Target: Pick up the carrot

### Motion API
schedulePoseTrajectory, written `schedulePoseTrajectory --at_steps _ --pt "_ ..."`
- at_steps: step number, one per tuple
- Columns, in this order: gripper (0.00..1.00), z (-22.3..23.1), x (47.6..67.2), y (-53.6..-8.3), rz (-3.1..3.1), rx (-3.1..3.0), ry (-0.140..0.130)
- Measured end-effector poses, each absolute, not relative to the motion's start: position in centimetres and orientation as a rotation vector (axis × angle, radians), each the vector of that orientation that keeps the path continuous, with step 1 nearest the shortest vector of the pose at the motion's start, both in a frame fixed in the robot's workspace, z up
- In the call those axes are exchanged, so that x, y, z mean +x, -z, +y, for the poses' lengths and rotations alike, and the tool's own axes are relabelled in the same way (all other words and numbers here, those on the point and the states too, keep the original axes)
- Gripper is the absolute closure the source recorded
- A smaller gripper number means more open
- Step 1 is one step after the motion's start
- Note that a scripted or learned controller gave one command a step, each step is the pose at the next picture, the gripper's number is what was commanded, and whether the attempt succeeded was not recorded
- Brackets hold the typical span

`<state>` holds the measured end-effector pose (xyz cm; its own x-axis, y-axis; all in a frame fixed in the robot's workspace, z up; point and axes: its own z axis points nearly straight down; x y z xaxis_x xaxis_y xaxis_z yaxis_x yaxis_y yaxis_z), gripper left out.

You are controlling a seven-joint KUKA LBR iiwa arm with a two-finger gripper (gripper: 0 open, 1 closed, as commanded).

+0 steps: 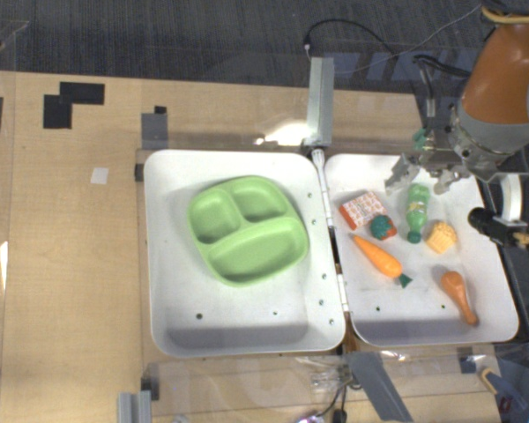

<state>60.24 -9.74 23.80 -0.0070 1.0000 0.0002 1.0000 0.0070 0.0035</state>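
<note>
The carrot [378, 258] is orange with a small green end and lies slanted in the middle of the right bin [494, 320]. My gripper [421, 175] hangs over the back of that bin, above and to the right of the carrot and well apart from it. Its fingers [398, 180] stand spread and open, with nothing between them. Just under the gripper lies a green bottle [416, 210].
Around the carrot in the right bin lie a red-and-white packet [362, 210], a small teal piece [383, 227], a yellow corn piece [441, 236] and an orange drumstick-shaped toy [458, 294]. The left bin [172, 320] holds a green divided plate [248, 229].
</note>
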Motion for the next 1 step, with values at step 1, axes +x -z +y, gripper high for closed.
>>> schedulePoseTrajectory --at_steps 1 --pt "0.0 -5.99 52.56 -18.39 2.033 2.394 -0.002"
